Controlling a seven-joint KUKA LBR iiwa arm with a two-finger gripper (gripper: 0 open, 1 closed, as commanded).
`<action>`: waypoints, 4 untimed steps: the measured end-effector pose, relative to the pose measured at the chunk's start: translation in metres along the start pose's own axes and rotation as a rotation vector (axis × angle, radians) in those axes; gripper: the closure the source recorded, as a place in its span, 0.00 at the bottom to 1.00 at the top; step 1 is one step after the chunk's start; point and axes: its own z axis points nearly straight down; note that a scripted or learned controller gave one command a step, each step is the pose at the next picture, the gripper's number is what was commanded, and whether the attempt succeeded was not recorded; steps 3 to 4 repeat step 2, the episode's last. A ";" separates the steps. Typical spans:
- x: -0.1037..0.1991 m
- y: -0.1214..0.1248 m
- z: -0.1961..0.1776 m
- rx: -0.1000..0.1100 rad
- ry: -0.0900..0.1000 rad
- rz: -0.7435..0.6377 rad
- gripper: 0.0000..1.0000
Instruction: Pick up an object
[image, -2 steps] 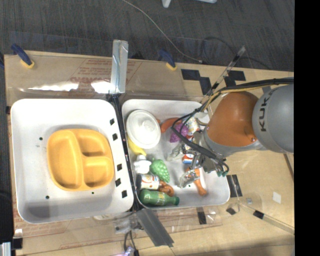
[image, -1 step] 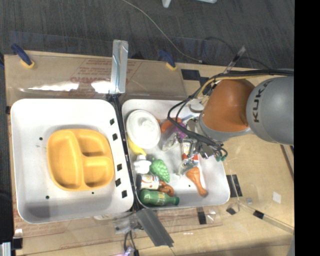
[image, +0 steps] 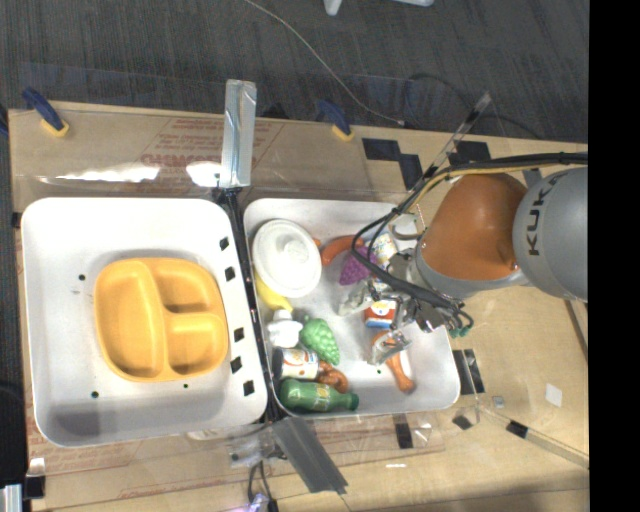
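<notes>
Camera view, bench inventory: left bin (image: 45, 300), smooth white, carries a glossy yellow divided tray (image: 160, 318) at centre. Right bin (image: 440, 385) is crowded: round white lid (image: 287, 257), green bottle (image: 318, 397) at near edge, bumpy green grapes (image: 322, 340), purple grapes (image: 352, 266), orange carrot (image: 402, 374). Gripper (image: 392, 312) is lowered among them, cable-obscured; whether spread or pinching cannot be told.

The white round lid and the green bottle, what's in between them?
In the camera view, between the white round lid and the green bottle lie a yellow banana-like piece, a small white bottle, green grapes and a brown bottle.
</notes>
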 end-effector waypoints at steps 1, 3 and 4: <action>0.000 0.000 0.000 -0.001 -0.001 0.018 0.00; -0.006 0.004 0.000 0.000 -0.002 0.042 0.00; -0.006 0.004 0.000 0.000 -0.002 0.042 0.00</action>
